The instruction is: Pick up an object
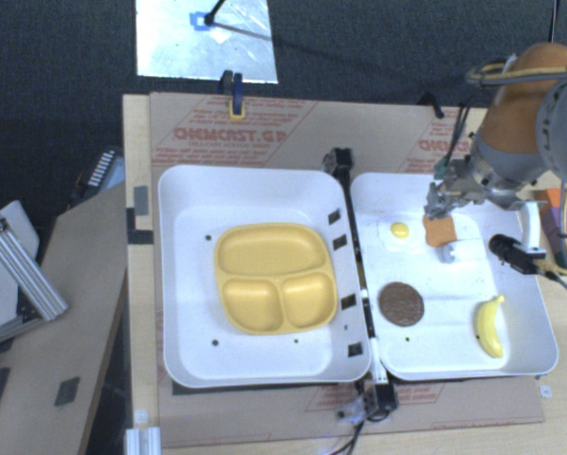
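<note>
Because the gripper (441, 207) hangs right over the small orange-brown block (440, 231) in the right white plastic bin (539, 349), a slightly off descent could nudge that block aside instead of catching it; whether the gripper is released or clenched I cannot tell. That bin also holds a small yellow round piece (399, 229), a brown disc (401, 304) and a yellow toy banana (490, 327). A yellow three-compartment tray (267, 278) lies in the left white plastic bin (184, 254).
</note>
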Robot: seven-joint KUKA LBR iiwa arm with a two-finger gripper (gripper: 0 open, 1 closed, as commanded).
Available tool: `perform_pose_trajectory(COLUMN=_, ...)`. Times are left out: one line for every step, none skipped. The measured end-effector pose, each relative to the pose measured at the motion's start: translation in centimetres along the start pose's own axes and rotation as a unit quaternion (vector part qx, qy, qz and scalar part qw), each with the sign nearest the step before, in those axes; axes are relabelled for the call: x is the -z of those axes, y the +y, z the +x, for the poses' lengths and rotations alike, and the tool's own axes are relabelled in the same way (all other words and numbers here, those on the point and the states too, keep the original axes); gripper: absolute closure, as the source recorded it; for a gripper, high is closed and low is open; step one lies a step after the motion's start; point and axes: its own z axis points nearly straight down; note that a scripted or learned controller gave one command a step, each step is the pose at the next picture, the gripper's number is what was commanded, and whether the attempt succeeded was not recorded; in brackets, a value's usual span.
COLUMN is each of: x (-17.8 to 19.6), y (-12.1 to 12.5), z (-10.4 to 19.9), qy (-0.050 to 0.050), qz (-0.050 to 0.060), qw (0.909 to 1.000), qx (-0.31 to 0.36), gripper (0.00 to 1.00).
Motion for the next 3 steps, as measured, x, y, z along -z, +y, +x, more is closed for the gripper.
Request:
perform_pose_trajectory(x=4.8, y=1.0, z=0.0, qy=0.000, qz=0.000, qw=1.0000, qx=0.001, gripper=1.00)
perform_pose_trajectory(x=6.2, y=1.1, z=0.0, qy=0.001, qz=0.002, qw=1.0000, qx=0.001, gripper=1.00)
perform_pose_trajectory(x=5.3, y=-1.0, z=4.8, qy=0.002, qz=0.004, qw=1.0000, qx=0.002, gripper=1.00)
